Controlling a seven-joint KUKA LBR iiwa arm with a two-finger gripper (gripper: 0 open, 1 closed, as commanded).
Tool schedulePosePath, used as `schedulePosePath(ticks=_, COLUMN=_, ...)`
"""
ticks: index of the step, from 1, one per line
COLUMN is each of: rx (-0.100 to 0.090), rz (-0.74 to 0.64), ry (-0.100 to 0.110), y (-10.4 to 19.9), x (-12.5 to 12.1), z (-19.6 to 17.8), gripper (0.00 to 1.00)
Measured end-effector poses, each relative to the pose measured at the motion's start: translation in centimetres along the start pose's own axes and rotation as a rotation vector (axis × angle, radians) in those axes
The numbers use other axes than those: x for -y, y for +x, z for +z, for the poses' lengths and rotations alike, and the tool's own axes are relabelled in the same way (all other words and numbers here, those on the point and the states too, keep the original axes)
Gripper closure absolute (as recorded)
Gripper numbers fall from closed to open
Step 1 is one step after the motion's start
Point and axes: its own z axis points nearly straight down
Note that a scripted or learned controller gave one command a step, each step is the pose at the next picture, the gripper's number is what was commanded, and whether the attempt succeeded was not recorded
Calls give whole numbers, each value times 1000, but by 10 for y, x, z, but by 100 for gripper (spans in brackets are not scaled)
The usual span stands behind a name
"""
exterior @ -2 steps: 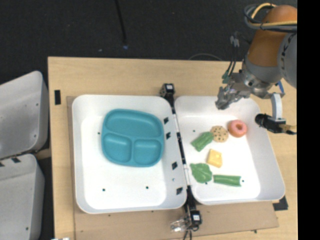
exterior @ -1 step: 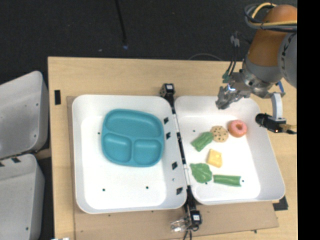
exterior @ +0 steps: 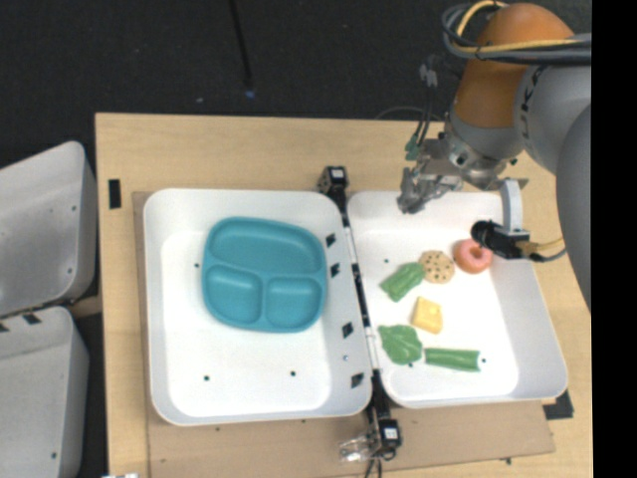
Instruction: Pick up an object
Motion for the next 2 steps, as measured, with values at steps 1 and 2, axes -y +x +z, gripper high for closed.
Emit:
schedulePosePath(ticks=1, rx=-2, rz=-5, ry=-2, y=50, x=-14, z=-11, gripper=100)
schedulePosePath(ticks=2, rx=-2, rz=-5, ry=0, y=102, x=-24, z=-11, gripper=100)
